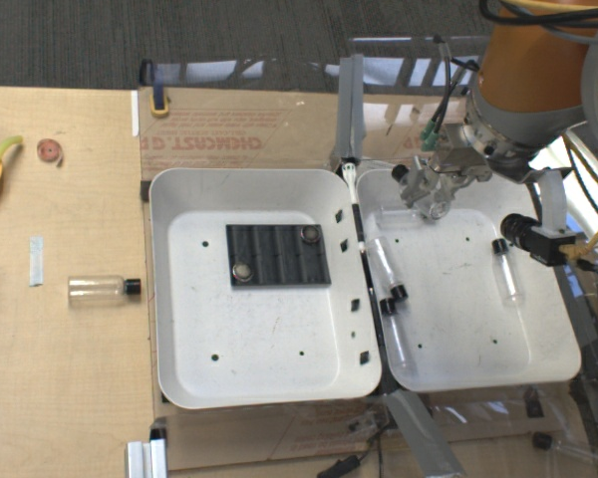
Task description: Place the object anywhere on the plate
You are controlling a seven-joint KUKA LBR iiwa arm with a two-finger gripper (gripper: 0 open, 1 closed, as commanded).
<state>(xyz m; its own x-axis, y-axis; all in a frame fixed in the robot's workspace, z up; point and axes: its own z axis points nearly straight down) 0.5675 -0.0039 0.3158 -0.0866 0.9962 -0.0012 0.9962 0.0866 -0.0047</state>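
gripper point(437, 199) over right bin's back-left, finger state we couldn't tell | nearest vial point(386, 272) lay below-left, long axis near-far | plate point(279, 255) further left

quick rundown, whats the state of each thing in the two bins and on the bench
dark ridged plate: flat in the left bin, two small round pieces on it
clear tube: lying along the right bin's left wall, black cap
second clear tube: lying near the right bin's right side
gripper: over the right bin's far edge, nothing seen between its fingers
clear vial: on its side on the bench, black cap on
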